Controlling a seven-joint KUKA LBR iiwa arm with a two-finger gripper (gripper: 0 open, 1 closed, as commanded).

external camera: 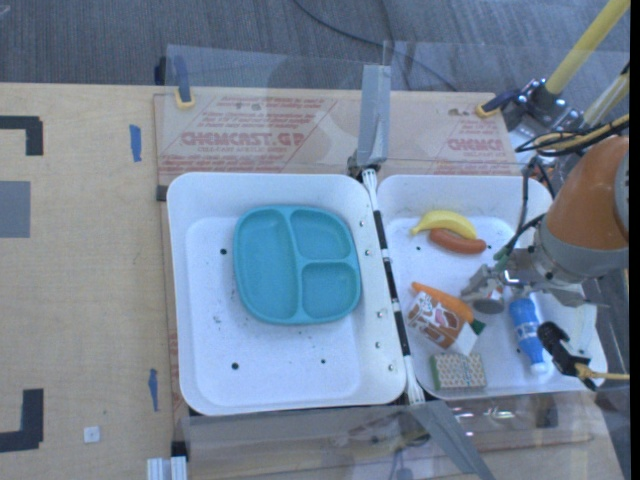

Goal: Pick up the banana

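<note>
A yellow banana [446, 220] lies in the upper part of the right bin [400, 200], curved over a red sausage [458, 242] that touches it from below. My gripper [487, 290] hangs low in the middle of that bin, below and to the right of the banana and apart from it. The grey arm with its orange band [598, 208] comes in from the right.
The left bin [200, 368] holds a teal divided plate [297, 264]. Around the gripper in the right bin lie a carrot [440, 298], a small carton [436, 320], a sponge-like block [459, 371] and a blue bottle [526, 332].
</note>
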